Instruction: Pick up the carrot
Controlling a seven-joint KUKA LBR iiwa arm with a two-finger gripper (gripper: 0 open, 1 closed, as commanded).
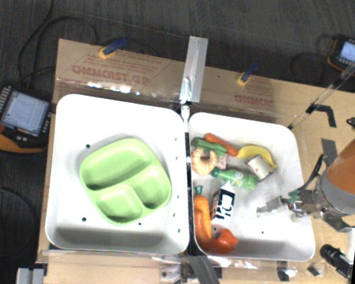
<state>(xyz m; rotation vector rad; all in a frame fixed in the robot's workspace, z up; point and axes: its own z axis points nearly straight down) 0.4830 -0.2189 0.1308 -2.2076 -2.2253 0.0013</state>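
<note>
Two white bins sit side by side on the table (281, 96). The carrot (218, 141) lies by the far edge of the right bin (281, 243), beside a banana (256, 156) and a green bottle (234, 177). The gripper (272, 207) hovers over this bin's right side, fingers (264, 210) nearly closed, gripping nothing. The left bin (65, 156) holds a green divided plate (126, 179).

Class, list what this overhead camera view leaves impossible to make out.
- Arm: cut off by the camera view's right edge.
- Gripper: too small and blurred to read.
- Carrot: partly hidden behind the doughnut-shaped toy.
- Black carton: its white lettering is too small to read.
</note>
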